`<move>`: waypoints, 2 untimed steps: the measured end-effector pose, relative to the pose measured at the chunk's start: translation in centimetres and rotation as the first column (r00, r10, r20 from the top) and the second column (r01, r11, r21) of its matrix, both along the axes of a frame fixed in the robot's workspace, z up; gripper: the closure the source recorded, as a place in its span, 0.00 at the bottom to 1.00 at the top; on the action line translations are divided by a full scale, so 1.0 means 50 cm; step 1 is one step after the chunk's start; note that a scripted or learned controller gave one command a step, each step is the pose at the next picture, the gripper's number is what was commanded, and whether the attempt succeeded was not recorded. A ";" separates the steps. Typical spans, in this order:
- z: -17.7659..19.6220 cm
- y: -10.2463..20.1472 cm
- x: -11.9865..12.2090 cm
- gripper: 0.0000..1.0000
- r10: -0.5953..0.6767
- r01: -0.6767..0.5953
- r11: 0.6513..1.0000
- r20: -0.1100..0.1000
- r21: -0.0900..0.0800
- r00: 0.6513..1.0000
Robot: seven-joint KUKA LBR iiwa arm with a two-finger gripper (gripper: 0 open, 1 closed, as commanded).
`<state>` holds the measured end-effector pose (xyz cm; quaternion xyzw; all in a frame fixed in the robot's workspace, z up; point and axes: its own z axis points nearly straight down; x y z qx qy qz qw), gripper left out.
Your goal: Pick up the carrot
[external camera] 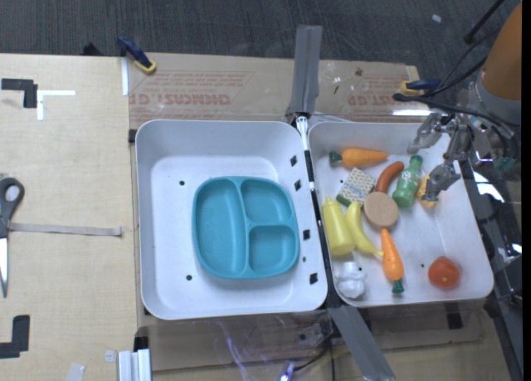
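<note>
Two carrots lie in the right bin (465, 205) as we see it from the camera view, so the move turns on which one we go for. Our gripper (440, 173) hangs at the bin's right side, near the back wall. We cannot tell from here how its fingers stand, and we see nothing held between them.

From the fingers, the upper carrot (363, 156) lies off to the picture's left and slightly farther back, beyond the green bottle (407, 183) and the sausage (388, 177). Its long axis runs nearly left to right across the picture, green top pointing left toward the divider.

The lower carrot (391, 259) lies toward the front of the bin, down and left of the fingers, past the round brown disc (381, 210). Its axis runs front to back, slightly slanted, green end nearest the front edge.

We judge the two about equally far from the fingers.
</note>
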<state>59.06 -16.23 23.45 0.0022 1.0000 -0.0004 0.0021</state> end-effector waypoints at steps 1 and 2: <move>-0.283 0.044 -0.091 0.00 -0.140 0.140 0.990 0.001 0.000 0.990; -0.282 0.051 -0.222 0.00 -0.216 0.216 0.976 0.001 0.001 0.976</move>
